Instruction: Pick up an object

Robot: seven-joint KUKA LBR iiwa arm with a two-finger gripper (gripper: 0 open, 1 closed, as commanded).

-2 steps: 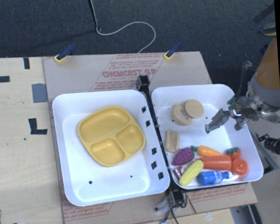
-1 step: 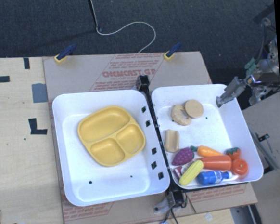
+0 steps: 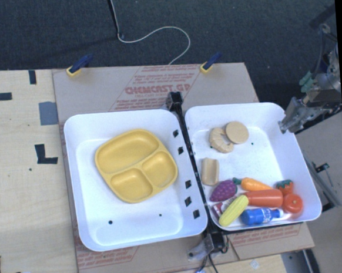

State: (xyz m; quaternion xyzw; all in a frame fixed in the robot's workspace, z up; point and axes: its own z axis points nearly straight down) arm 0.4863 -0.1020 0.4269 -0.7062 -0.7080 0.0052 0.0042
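Note:
The right bin [image 3: 266, 146] holds toy food. Two tan biscuits [image 3: 229, 136] lie near its back, with a beige bread slice [image 3: 210, 172] against the divider. Along the front lie purple grapes [image 3: 223, 189], a carrot [image 3: 254, 184], a yellow corn cob [image 3: 233, 210], a red sausage [image 3: 264, 198], a tomato [image 3: 292, 203] and a blue bottle [image 3: 260, 216]. My gripper [image 3: 291, 119] hangs over the right bin's right rim, apart from all of the food and to the right of the biscuits. I see nothing held in it.
A yellow three-compartment plate [image 3: 136, 164] lies in the left bin [image 3: 87, 192]. Both bins rest on a cardboard sheet [image 3: 149, 87] fixed with two clamps at the back. A white cable [image 3: 151, 34] trails over the dark floor behind.

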